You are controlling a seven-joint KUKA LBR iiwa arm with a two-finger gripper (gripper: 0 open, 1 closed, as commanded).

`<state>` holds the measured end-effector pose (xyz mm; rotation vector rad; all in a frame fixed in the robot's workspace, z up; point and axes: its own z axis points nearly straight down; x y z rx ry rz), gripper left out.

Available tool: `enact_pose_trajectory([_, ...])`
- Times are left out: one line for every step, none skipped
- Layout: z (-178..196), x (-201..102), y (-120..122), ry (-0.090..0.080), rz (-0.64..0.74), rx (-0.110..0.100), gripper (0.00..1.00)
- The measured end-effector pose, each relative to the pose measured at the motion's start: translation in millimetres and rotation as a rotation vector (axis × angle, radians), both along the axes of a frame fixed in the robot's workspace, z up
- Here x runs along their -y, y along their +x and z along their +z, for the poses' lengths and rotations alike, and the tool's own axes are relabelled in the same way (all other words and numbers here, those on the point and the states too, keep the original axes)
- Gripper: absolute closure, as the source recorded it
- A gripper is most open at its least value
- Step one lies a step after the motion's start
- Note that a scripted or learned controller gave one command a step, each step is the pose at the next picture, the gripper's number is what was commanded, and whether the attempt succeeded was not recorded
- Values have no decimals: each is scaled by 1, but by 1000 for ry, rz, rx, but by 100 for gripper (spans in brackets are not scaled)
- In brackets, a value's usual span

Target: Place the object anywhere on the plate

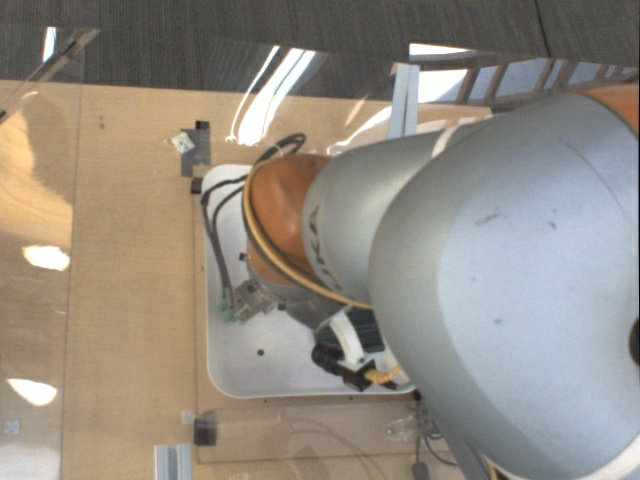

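The grey arm (480, 268) with its orange band (285, 213) covers most of the right and centre of the frame, reaching down over the white bin (225, 353) at lower centre. The gripper (240, 303) sits low over the bin's left part; whether it is clenched or released cannot be told. The bin rests on the wooden bench (120, 268), and the plate and object cannot be made out.

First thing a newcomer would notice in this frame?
The grey arm, which covers the right and centre of the view, with its orange band near the middle. Under it sits a white bin on the wooden bench, with black cables looping down over the bin's left side.
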<state>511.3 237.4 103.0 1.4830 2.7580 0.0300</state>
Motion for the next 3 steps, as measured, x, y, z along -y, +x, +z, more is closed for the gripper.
enact_pose_trajectory([31,14,-23,-13,373,-10,100])
enact_pose_trajectory([-11,67,-19,-14,674,6,100])
enact_pose_trajectory([78,1,-8,-19,1002,1,100])
